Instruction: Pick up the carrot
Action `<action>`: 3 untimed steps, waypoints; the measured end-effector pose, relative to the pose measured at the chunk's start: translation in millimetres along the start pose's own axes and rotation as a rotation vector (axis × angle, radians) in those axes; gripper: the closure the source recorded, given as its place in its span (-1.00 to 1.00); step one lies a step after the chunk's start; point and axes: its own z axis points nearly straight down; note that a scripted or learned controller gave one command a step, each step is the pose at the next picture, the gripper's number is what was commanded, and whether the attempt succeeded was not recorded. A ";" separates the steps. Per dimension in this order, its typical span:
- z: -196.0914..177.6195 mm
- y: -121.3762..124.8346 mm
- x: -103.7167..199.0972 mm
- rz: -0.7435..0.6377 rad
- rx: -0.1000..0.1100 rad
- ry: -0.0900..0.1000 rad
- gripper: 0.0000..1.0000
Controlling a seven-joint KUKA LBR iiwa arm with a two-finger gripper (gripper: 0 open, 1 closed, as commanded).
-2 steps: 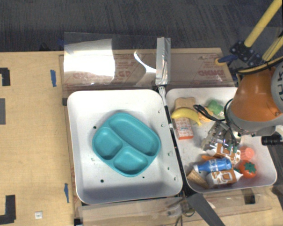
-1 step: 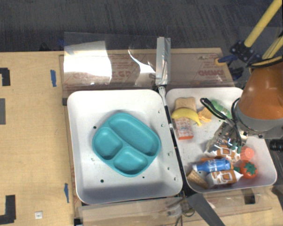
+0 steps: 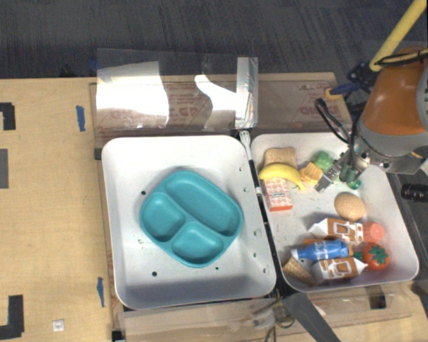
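Orange carrot (image 3: 310,172) lies at twelve o'clock in the right bin (image 3: 403,215), beside the banana (image 3: 281,174); the hand (image 3: 339,172) hovers just at its three o'clock, approaching, its opening I cannot tell; next, descend over it

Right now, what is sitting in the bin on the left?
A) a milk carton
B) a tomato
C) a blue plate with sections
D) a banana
C: the blue plate with three sections lies in the left bin, while the banana, tomato and cartons sit in the right bin.
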 end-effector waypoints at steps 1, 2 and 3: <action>-17.1 112.7 3.1 0.279 -0.001 0.001 1.00; -40.4 84.6 -34.6 0.557 0.000 -0.001 1.00; -39.7 85.2 -33.5 0.556 0.002 0.001 -1.00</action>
